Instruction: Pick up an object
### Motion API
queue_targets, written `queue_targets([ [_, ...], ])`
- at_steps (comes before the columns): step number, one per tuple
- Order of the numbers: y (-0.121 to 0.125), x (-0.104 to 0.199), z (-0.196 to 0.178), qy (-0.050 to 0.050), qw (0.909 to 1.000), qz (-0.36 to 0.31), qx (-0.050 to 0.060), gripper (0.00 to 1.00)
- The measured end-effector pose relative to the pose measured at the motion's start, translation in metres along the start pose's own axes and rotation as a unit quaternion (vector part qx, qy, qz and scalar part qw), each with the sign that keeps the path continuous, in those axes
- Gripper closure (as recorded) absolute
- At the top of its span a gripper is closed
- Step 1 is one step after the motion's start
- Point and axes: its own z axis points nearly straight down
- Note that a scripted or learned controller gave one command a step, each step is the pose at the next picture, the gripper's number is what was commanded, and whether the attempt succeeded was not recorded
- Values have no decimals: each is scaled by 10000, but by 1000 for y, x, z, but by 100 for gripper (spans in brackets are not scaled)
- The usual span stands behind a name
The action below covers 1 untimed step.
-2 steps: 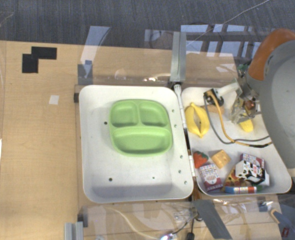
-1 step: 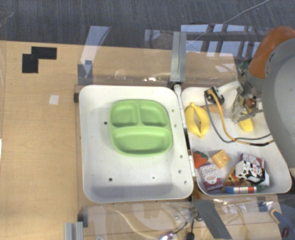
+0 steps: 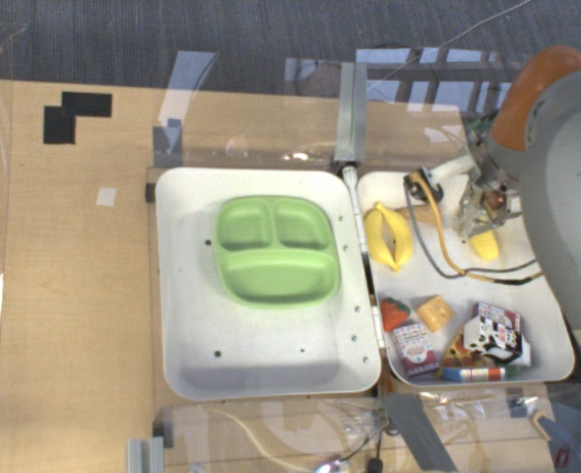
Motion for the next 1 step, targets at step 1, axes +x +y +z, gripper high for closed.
queue_targets([
  [1,31,-22,25,44,9999,152,-22,100],
])
